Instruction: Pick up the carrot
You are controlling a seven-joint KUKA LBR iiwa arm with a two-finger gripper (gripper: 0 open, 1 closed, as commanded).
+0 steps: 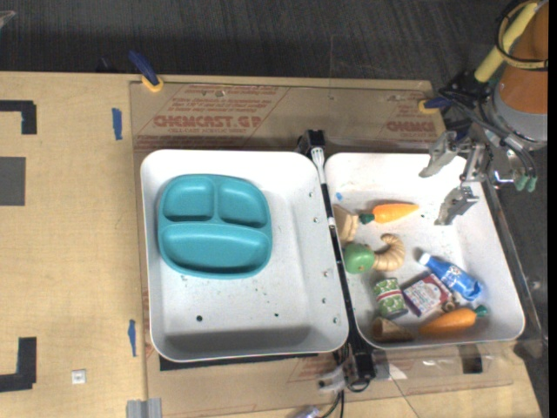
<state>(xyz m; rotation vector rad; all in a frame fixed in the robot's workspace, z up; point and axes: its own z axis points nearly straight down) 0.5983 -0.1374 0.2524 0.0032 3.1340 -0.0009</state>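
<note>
Over the right-hand shallow white bin (509,259), the jaws (451,181) are hanging spread apart and gripping nothing.

In that bin's upper middle, the small orange plastic carrot with a green stub (389,212) is lying on its side, its pointed end aiming toward the metal fingers (459,200), which are sitting just beside it without touching. Below it, a green round toy fruit (358,258), a tan curved pastry piece (391,252), a blue and white bottle (451,277) and a second orange vegetable (447,322) are crowding the lower half. On the left, the other white bin (174,320) is carrying a teal divided plate (214,225), all resting on the pale wooden surface (61,259).
</note>
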